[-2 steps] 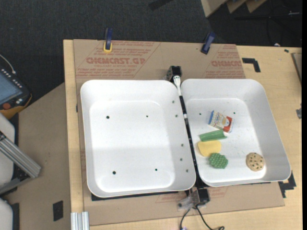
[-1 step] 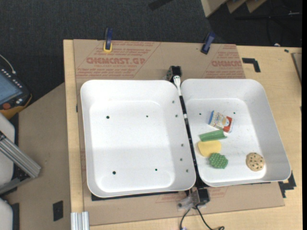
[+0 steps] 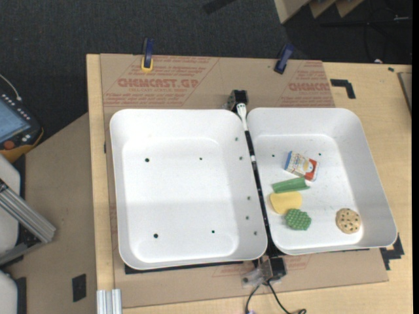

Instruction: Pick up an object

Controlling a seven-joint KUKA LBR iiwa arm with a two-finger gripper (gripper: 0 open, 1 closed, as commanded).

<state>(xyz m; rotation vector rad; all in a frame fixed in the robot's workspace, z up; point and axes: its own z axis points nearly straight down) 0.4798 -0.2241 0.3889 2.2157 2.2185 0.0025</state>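
The right bin (image 3: 366,156) holds several small toy foods. A small white, blue and red carton (image 3: 300,165) lies near its middle. Below it lies a green pod-like piece (image 3: 290,185), then a yellow wedge (image 3: 287,201) and a round green knobbly piece (image 3: 298,220). A chocolate-chip cookie (image 3: 347,220) sits apart toward the bin's lower right.
The left bin (image 3: 124,175) sits beside the right one on a cardboard sheet (image 3: 216,77) held by two blue clamps (image 3: 148,54) at the far edge. A black connector (image 3: 237,99) sits between the bins at the back, and a cable (image 3: 268,286) leaves at the front.
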